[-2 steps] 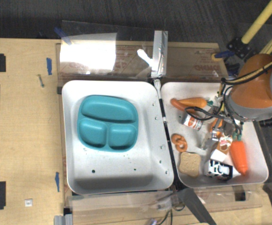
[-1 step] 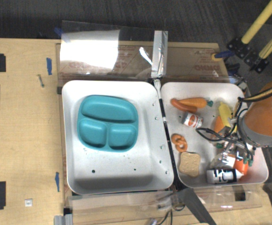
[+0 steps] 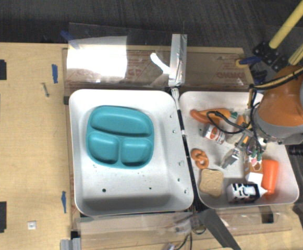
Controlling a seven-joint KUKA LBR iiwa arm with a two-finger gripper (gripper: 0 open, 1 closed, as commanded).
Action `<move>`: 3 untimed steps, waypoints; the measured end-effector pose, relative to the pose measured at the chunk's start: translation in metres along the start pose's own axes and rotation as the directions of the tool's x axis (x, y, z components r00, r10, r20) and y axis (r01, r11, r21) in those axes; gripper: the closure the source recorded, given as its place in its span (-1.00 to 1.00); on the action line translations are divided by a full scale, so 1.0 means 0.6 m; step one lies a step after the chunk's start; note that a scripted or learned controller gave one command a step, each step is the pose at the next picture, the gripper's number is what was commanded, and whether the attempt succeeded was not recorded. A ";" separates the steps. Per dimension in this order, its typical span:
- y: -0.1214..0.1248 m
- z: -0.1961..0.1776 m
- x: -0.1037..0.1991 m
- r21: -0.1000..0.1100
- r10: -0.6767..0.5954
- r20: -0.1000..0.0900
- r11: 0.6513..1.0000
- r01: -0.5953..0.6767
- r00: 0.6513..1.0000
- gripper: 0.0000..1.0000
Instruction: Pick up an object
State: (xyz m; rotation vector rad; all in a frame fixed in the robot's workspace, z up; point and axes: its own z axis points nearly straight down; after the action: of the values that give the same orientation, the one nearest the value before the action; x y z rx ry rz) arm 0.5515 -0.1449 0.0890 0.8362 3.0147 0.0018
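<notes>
The right bin [image 3: 292, 194] holds several small items. An orange carrot-shaped piece [image 3: 207, 114] lies at its far side, with a small red-and-white can [image 3: 214, 134] just below it. A brown pretzel [image 3: 199, 158] and a tan bread slice [image 3: 211, 182] sit by the bin's left wall. A black-and-white toy [image 3: 243, 190] and an orange cylinder [image 3: 270, 174] lie near the front right. My gripper [image 3: 233, 155] hangs low over the middle of this bin, between the can and the orange cylinder, with wires around it. I see nothing clearly held in it.
The left bin [image 3: 83, 191] holds a teal divided plate [image 3: 121, 135]. A metal divider [image 3: 184, 145] separates the two bins. The arm's orange band [image 3: 280, 107] covers the right bin's far right corner. Yellow poles [image 3: 292, 17] stand at the upper right.
</notes>
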 end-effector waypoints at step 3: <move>0.084 0.000 -0.103 0.010 -0.183 -0.028 0.983 0.183 0.983 -1.00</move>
State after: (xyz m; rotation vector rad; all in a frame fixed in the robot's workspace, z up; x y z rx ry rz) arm 0.6303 -0.1336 0.0901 0.5605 3.1075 -0.0073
